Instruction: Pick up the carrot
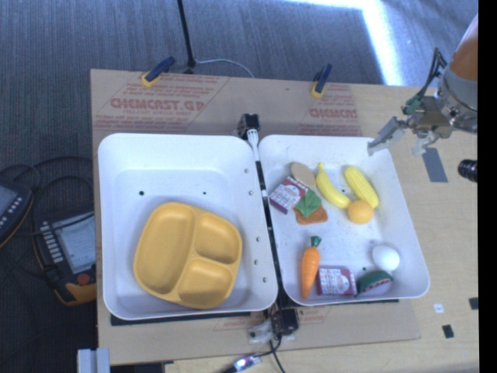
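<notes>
The grey metal two-finger fingers (pixel 404 140) hang at the upper right, over the bare table (pixel 458 231) just past the top right corner of the right white plastic bin (pixel 411 231). They are spread wide apart, one prong reaching left to the bin's rim, the other pointing down, and nothing sits between them.

Well below and to the left of the fingers, the small orange plastic carrot with its green leafy top (pixel 310 265) lies in the lower part of the right bin, roughly upright in the picture, green end up. It is untouched.

Just right of the carrot's tip, a red and white packet (pixel 335 280) lies touching it, with a dark rounded toy (pixel 374 283) and a white egg (pixel 385 257) further right.

Nearer the fingers, down and left of them, a yellow corn cob (pixel 361 186), a yellow banana (pixel 332 186) and a small orange ball (pixel 359 211) cluster together.

Far left of the fingers, the left white bin (pixel 124 162) holds a yellow divided plastic plate (pixel 186 253).
</notes>
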Action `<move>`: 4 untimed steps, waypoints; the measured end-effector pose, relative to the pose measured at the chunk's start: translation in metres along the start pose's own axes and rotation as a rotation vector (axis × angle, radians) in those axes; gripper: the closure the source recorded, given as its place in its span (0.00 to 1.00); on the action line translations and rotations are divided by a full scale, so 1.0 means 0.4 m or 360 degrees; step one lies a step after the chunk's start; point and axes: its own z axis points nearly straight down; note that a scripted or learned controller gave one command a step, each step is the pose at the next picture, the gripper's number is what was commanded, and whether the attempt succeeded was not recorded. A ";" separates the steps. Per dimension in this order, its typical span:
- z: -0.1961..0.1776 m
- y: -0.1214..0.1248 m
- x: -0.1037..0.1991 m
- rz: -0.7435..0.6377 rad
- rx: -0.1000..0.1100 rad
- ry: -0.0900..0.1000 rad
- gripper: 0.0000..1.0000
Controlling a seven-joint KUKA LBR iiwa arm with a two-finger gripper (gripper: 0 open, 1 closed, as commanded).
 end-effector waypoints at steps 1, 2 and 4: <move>0.159 -0.151 0.084 -0.0243 0.0007 0.0004 0.00; 0.448 -0.154 0.089 -0.0033 -0.0006 0.0002 0.00; 0.224 -0.332 0.379 -0.0311 -0.0005 0.0004 0.00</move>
